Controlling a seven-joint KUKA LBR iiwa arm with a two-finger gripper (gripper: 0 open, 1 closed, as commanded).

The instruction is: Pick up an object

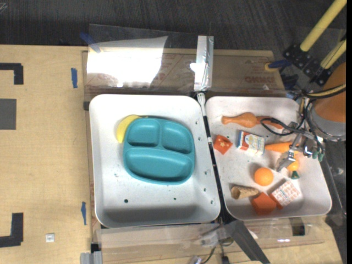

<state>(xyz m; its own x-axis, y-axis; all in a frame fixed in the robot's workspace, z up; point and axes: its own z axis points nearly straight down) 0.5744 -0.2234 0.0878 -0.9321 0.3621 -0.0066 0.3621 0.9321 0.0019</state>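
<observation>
My gripper is low in the right bin, near its right side, with the grey arm and its orange band reaching in from the right. Just left of it lie an orange carrot and a small milk carton. A small yellow-orange piece with a green tip sits right under the gripper. An orange ball lies below-left, and a patterned white box below. A drumstick, a red cube, a brown piece and an orange-red block also lie in this bin.
The left bin holds a teal divided plate with a yellow item poking out from under its upper left. Black cables trail over the right bin's back. Yellow poles stand at the top right.
</observation>
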